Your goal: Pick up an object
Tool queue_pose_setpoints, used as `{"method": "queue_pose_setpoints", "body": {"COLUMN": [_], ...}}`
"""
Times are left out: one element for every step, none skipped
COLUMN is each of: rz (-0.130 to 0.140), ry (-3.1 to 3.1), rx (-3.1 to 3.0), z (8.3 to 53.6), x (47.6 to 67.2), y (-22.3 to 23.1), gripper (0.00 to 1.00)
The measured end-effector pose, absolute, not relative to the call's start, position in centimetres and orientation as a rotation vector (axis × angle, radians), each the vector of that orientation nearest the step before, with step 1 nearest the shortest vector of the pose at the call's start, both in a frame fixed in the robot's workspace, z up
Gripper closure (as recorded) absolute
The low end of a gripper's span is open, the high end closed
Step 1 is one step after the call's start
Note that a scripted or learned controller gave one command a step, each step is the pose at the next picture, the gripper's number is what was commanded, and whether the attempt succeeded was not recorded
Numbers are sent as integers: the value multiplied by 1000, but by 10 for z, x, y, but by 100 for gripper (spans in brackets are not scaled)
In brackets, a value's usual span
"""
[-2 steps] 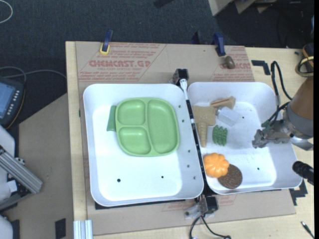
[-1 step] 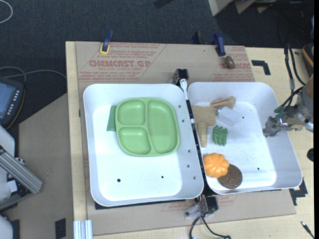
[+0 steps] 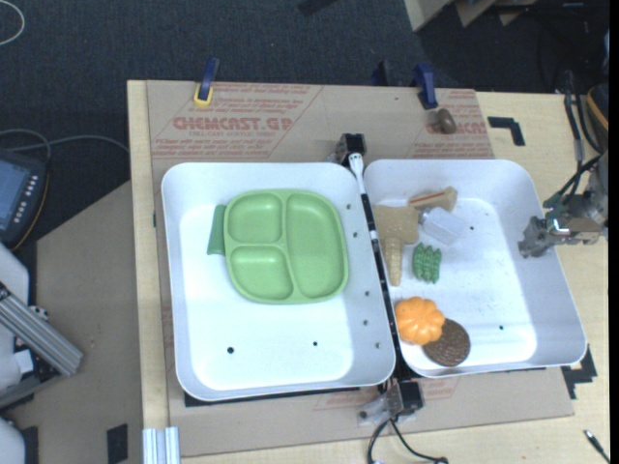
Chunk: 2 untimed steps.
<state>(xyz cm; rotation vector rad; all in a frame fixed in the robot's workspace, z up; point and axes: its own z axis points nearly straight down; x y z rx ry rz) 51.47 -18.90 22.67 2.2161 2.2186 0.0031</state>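
Two white bins sit side by side on a cardboard-covered bench. Left bin (image 3: pixel 193 356) holds a green divided plate (image 3: pixel 286 246), three compartments, lying flat in the far half, w/ a darker green tab sticking out at its left edge. Near half of that bin is bare white.

Right bin (image 3: pixel 542 298) holds the small stuff, all clustered on its left side. Orange pumpkin-like toy (image 3: pixel 419 319) sits near the near-left corner, touching a brown round disc (image 3: pixel 449 343) just to its right & nearer. Small green bumpy piece (image 3: pixel 427 262) is farther back, mid-left. Beside it on the left a tan cone-shaped item (image 3: pixel 395 247) lies along the bin wall. Clear plastic bit (image 3: pixel 443 228) sits just beyond the green piece, and a tan flat piece (image 3: pixel 433 199) is at the far side, close to it.

Gripper (image 3: pixel 538 237) sits over the right rim of the right bin, well apart from all objs, nothing between its tips. Whether the tips are apart or together: can't tell, too small & blurred. Grey arm parts and cables show at the right edge behind it.

Blue clamp (image 3: pixel 425 85) and a yellow-tipped clamp (image 3: pixel 205 83) hold the far edge of the cardboard.
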Motion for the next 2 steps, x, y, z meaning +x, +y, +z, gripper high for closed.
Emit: {"method": "queue_pose_setpoints", "body": {"rz": [3,1], "ry": [2230,2230], "rx": [2217,2218], "z": [236,230], "x": [506,510], "y": [-135,-88], "gripper": [100,100]}}
